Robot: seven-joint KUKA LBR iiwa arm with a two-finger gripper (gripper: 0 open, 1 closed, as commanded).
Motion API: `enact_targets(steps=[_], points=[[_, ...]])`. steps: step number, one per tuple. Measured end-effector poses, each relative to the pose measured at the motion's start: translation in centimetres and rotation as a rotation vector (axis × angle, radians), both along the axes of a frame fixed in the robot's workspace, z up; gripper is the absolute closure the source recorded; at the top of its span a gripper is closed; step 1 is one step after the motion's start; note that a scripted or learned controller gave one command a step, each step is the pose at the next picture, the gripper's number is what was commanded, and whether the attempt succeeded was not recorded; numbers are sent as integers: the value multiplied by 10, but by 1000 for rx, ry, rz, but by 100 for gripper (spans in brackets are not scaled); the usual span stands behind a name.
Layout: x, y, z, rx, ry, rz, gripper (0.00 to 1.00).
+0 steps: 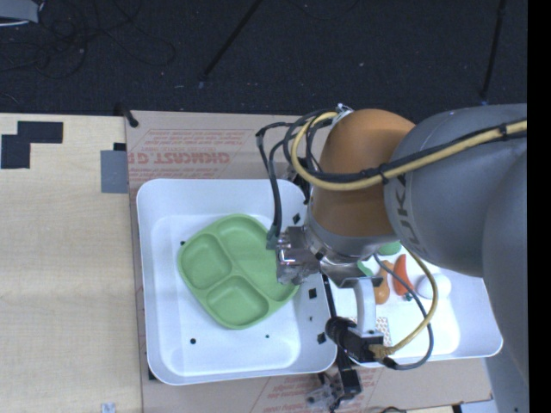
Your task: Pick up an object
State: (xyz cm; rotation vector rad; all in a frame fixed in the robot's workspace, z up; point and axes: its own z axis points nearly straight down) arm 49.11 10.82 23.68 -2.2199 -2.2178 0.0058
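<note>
**Arm low over the bins, green tray in left bin**

Tray (225, 269): pale green plastic, rounded outline, three moulded compartments, one large on the left side and two smaller ones. It lies flat on the floor of the left bin (172, 351), turned at an angle to the bin walls. Its right edge runs under the arm's wrist and is partly hidden there.

Arm (448, 188): grey body with orange band (357, 166), reaching in from the right, wrapped with yellow and black cables. It covers the divide between the two bins.

End effector (291, 263): metal parts show at the tray's right edge, near or touching it. Cannot tell whether it is open or closed, nor whether anything is gripped; the wrist blocks the view.

Right bin (469, 338): mostly covered by the arm. An orange item (400, 278) and a bit of green show beside the wrist, too hidden to identify.

Surface: both white bins sit on brown cardboard (215, 144) with mirrored red print. The cardboard rests on a light wood bench (60, 274) with black and grey marks near its far edge.

Room: dark floor beyond the bench, with cables lying across it.
</note>
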Motion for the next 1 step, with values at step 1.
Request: enact_targets(steps=[1], points=[[0,0,0,0,0,-1,0]])
